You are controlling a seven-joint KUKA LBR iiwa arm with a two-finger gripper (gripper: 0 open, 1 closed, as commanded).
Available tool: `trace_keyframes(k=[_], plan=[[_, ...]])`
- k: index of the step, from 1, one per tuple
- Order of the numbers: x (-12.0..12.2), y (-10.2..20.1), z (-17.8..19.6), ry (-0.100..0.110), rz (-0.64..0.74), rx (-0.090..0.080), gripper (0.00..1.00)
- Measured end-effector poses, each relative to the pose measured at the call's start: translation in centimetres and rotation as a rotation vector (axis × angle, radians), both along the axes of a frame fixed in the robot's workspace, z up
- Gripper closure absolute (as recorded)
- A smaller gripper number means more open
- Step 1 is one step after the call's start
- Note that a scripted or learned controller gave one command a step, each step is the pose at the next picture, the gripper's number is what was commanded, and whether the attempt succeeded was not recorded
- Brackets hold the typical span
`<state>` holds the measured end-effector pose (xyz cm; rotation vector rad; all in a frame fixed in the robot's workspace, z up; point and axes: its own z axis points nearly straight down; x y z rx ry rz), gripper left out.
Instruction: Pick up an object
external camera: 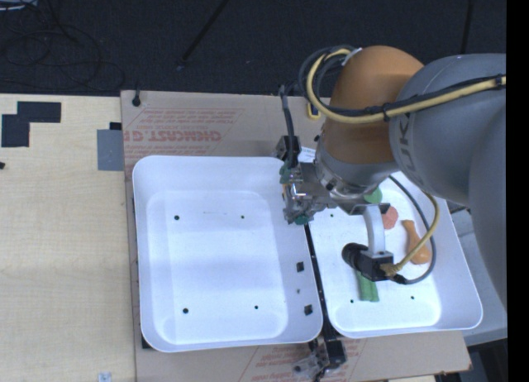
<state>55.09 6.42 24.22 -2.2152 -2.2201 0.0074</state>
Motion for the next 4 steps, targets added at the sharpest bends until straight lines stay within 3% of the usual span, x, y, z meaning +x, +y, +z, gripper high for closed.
trace_keyframes(k=[1,2,3,4], plan=[[0.2,-2.9,9.4,-0.011,-0.003,-0.001,1.00],[-3.4,2.9,8.8,-0.002,0.000,-0.001,1.00],[-5.7,2.4,10.7,-0.004,0.000,-0.001,1.00],[-7.6,8.7,15.3,-0.005,0.000,-0.001,1.00]])
